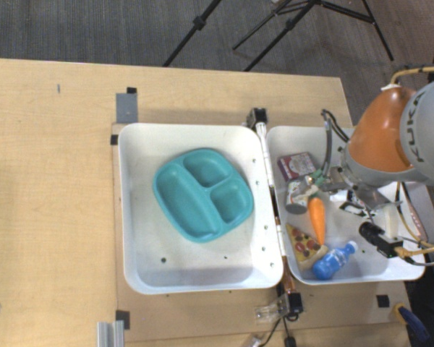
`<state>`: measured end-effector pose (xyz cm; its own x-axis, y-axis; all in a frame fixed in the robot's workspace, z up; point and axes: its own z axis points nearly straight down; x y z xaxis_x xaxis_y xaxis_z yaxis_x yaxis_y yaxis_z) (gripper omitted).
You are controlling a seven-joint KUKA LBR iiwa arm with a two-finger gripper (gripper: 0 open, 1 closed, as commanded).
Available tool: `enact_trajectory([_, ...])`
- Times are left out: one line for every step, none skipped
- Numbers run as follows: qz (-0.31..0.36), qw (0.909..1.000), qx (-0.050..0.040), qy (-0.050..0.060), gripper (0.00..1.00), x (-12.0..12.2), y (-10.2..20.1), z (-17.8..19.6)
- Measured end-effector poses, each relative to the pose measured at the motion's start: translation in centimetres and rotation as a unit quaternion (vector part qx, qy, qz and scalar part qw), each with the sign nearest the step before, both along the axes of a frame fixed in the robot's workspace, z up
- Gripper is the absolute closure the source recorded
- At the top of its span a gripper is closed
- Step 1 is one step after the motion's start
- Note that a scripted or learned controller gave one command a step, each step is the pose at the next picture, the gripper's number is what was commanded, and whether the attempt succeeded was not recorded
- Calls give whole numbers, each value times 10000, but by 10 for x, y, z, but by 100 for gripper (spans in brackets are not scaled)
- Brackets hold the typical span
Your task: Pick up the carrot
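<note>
The orange carrot (317,220) lies in the right bin (369,270), pointing roughly along the bin's length, with its upper end close under the gripper (322,186). The gripper hangs over the middle of that bin, just above and beyond the carrot's top. The grey wrist with its orange band covers the bin's right part. I cannot tell whether the gripper touches the carrot.
Around the carrot lie a toy pizza slice (304,243), a blue bottle (333,261), a maroon packet (296,166) and a small grey-white object (298,194). The left bin (141,266) holds a teal divided plate (204,194).
</note>
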<state>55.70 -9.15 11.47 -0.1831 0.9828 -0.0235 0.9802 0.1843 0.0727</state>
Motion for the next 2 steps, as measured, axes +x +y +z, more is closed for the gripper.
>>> enact_trajectory([262,9996,-45,-18,0,-20,-18,0])
enact_trajectory([515,9982,3,301,0,7,-15,-24])
